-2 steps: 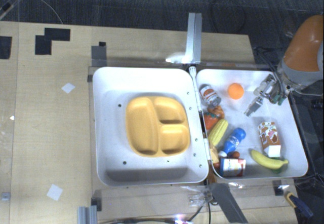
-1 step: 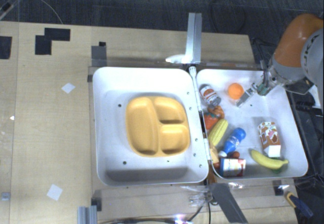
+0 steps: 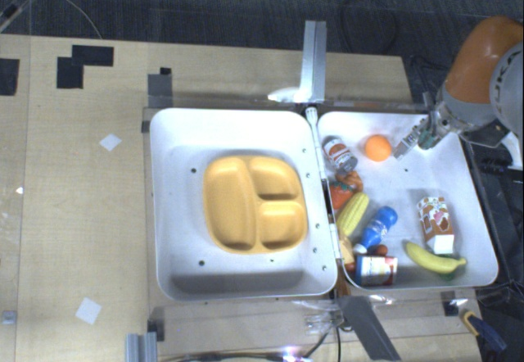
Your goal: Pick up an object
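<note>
My gripper hangs over the back of the right bin, just right of an orange ball. Nothing shows in its grasp. The same bin holds a small tin, an orange-red toy vegetable, a yellow corn cob, a blue bottle, a printed carton, a banana and a red-labelled can.
The left bin holds a yellow divided plate. A metal post rises behind the wall between the bins. The grey arm with its orange band comes in from the upper right.
</note>
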`<state>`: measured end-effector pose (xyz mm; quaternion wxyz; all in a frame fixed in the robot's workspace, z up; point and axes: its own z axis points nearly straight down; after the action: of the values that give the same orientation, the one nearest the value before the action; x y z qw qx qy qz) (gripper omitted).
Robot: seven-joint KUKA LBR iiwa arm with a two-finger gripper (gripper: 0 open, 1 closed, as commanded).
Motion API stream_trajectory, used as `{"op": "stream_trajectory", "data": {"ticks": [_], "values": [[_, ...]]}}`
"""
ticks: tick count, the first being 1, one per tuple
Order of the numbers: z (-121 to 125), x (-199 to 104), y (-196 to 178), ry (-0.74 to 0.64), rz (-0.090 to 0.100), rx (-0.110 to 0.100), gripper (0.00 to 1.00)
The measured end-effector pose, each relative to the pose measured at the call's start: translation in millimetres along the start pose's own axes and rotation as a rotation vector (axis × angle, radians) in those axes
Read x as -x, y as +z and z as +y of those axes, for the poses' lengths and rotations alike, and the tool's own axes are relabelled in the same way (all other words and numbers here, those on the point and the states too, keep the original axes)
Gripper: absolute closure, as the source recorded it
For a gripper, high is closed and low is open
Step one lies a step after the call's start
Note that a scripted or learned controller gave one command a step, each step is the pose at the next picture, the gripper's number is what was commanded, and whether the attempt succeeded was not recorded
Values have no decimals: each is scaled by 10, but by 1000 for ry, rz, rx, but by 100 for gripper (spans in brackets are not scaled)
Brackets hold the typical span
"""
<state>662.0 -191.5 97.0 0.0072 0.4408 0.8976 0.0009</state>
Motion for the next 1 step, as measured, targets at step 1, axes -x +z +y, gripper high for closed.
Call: {"op": "stream_trajectory", "data": {"ticks": [1], "values": [[-118,80,102,-8,5,-3,100]]}}
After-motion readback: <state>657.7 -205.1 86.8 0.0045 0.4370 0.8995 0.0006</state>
